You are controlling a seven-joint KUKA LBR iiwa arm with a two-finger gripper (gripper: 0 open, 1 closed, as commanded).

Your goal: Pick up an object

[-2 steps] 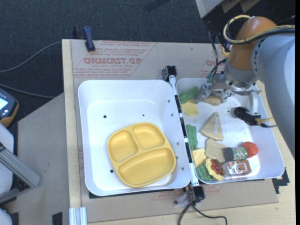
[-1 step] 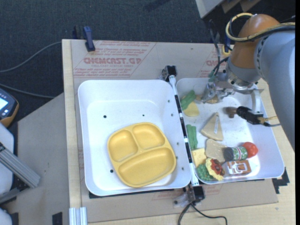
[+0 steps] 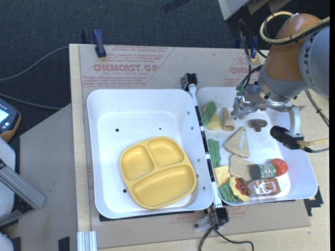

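Observation:
My gripper (image 3: 245, 107) hangs over the far part of the right bin (image 3: 306, 184), under the grey arm with its orange band. Just beside it lie a tan cylinder (image 3: 227, 120) and a brown mushroom-like piece (image 3: 257, 123). Left of those are a green piece (image 3: 209, 110) and a yellow piece (image 3: 213, 122). Nearer the front lie a pale wedge (image 3: 238, 142), a green strip (image 3: 214, 153), a bread slice (image 3: 239, 166), a small bottle (image 3: 262, 171), a red tomato (image 3: 280, 166) and a brown packet (image 3: 265, 187). I see nothing held.
In the left bin (image 3: 104, 119) a yellow divided plate (image 3: 157, 171) lies toward the front. A black clip (image 3: 189, 80) sits at the back where the bins meet. A black cable part (image 3: 285, 136) hangs from the arm over the right bin.

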